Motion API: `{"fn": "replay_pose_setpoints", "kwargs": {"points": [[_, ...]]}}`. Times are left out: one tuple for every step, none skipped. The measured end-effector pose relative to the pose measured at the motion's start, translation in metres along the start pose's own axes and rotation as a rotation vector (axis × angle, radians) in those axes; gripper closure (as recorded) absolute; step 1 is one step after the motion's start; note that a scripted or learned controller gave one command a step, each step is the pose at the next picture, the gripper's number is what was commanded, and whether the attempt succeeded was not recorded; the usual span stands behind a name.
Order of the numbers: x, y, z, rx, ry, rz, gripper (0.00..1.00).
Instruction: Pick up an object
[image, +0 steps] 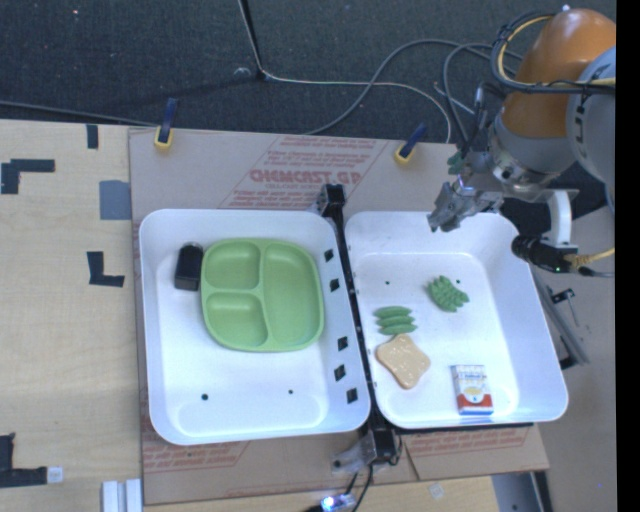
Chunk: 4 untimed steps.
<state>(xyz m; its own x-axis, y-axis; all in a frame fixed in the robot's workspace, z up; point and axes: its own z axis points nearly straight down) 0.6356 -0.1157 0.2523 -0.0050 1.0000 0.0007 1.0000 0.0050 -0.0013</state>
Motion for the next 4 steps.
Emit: {"fn": "replay_pose_setpoints", "kwargs": {"points": [[0.048,-0.022,0.015,0.002,0.0,0.001,1.0],[0.103,-0.046,0.026,0.003,0.0,0.0,1.0],[0.156,-0.064,0.038,0.003,0.0,0.0,1.0],[0.215,-0.075,0.039,0.002,0.001,-0.003,1.0]]}}
